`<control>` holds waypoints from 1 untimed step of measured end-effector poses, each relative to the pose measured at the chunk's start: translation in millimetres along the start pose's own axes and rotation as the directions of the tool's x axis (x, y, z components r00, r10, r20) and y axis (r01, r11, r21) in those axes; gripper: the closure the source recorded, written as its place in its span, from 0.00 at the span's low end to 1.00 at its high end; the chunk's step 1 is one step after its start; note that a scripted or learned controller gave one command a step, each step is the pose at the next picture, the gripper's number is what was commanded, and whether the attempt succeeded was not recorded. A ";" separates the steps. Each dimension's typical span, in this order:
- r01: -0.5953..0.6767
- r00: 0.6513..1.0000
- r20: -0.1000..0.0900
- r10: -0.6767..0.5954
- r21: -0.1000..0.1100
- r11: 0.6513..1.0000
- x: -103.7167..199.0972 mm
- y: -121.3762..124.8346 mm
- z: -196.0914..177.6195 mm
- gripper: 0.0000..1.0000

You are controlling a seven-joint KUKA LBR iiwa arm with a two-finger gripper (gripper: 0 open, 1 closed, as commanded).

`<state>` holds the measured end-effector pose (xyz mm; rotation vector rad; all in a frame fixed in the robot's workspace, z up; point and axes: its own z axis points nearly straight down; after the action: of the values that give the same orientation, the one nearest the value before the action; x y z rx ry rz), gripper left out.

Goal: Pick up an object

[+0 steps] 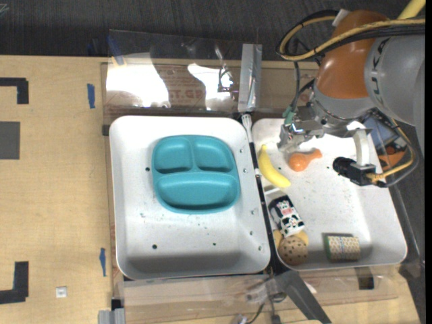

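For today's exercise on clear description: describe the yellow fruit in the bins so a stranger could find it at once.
Look at the right-hand white bin, the one the arm reaches into. Along its left wall, near the far end, lies a banana, just left of a small orange pear-shaped toy below the gripper. It is the only long, curved, yellow thing there.

Our end effector (295, 135) hangs over the back of the right bin (378, 228). Just below it we see an orange pear-shaped toy (304, 160), and a banana (271, 169) a little to its left. Nearer the front lie a small black-and-white carton (286, 215), a cookie (293, 248) and a patterned can (342, 246). Well to its left, a teal divided tray (195, 173) sits in the left bin (128, 214).
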<state>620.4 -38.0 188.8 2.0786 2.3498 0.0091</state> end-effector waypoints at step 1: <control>-0.474 0.880 0.004 0.474 0.006 0.880 -15.8 35.3 4.5 1.00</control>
<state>657.4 -49.4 184.6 2.5937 1.7721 -0.0004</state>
